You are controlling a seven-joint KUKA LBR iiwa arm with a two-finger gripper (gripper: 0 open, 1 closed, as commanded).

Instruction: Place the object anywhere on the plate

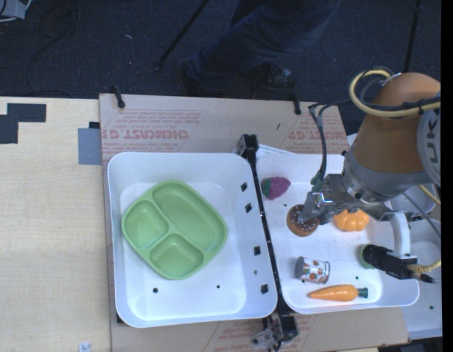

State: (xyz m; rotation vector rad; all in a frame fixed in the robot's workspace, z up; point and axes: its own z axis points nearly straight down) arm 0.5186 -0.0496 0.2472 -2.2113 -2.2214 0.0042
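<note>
You're barely started: the green plate (pixel 174 229) sits bare in the left bin. The pincer (pixel 312 213) hovers over the brown donut (pixel 302 221) in the right bin, at the plate's three o'clock; honestly can't tell its grip state.

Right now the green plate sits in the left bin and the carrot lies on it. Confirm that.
Not quite. The green plate does sit in the left bin, but the carrot lies in the right bin, near its front edge, as the camera view shows.
</note>
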